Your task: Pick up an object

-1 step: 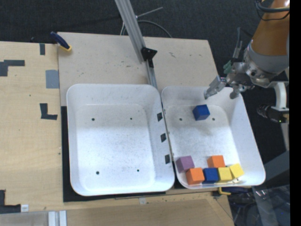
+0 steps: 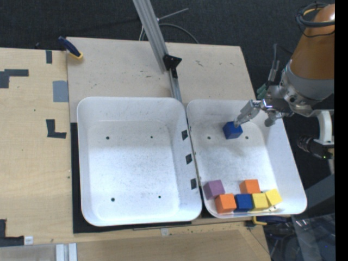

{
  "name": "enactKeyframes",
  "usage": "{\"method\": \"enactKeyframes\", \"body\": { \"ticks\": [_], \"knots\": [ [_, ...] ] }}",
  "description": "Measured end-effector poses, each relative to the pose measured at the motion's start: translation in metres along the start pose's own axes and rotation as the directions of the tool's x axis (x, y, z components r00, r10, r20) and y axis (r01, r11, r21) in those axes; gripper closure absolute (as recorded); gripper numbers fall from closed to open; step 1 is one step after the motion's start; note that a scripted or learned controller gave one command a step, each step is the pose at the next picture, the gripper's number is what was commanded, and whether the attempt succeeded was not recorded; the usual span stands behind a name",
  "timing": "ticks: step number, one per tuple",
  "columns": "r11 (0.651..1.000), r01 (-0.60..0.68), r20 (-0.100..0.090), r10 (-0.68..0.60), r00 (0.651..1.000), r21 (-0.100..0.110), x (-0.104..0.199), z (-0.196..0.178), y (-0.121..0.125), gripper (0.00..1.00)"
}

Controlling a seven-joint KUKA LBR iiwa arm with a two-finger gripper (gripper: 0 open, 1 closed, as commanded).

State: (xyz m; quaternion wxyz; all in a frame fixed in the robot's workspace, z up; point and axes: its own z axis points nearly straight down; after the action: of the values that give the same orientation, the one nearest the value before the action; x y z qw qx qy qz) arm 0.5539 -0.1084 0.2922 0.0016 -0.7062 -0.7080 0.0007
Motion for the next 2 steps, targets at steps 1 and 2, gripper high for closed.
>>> {"method": "enactKeyframes", "body": {
  "ticks": [1,2],
  "knots": [
    [1.000,-0.003,0.002,0.003,1.000,0.003,-0.022,0.070,0.026,0.00],
    [1.000,0.000,0.006,0.000,1.000,-0.019,-0.019,0.173,0.087,0.00]
  ]
}}
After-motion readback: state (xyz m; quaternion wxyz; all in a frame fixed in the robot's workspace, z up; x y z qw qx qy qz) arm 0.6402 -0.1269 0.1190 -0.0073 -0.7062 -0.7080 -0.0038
